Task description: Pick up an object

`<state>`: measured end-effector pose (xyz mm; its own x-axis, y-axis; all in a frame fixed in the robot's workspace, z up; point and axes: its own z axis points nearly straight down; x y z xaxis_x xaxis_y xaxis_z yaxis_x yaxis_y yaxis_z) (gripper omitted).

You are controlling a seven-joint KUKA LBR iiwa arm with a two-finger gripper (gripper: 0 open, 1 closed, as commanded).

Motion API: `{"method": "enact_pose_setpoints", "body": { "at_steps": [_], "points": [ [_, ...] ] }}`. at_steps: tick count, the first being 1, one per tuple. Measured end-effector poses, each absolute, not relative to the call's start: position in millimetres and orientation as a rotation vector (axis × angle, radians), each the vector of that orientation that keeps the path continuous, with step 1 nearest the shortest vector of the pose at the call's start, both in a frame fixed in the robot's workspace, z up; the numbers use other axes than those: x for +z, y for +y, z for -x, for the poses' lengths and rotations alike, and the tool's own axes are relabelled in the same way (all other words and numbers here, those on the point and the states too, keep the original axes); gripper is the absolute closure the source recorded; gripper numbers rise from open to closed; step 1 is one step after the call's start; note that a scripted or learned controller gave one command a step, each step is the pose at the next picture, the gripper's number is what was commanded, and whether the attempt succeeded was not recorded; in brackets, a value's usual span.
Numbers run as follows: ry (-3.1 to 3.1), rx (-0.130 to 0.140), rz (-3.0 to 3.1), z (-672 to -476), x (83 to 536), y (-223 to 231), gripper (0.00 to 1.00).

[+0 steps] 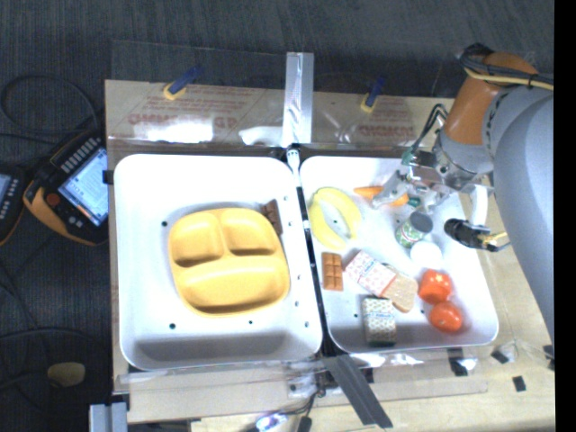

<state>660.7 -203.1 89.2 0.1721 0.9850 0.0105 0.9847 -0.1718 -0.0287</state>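
Grey arm w/ orange band reaches in from right; gripper (407,190) sits low in right white bin (481,331), upper part, just beside small orange carrot piece (367,191); can't tell its state. Green-white can (413,230) just below gripper. Yellow banana (333,214) to its left. Two red tomatoes (440,300) near front right. Left white bin (135,331) holds yellow divided plastic tray (229,259).

Right bin (486,327) crowded – little room btwn items; left bin's (144,331) edges open round yellow tray (229,259).
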Motion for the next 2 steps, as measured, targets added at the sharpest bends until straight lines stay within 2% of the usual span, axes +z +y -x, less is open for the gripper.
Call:
{"method": "enact_pose_setpoints", "body": {
  "at_steps": [1,2],
  "points": [
    [-2.072,-0.016,2.367,-607.0,91.9,-202.8,0.0],
    [-2.075,-0.018,2.372,-607.9,101.9,-204.0,1.0]
  ]
}}
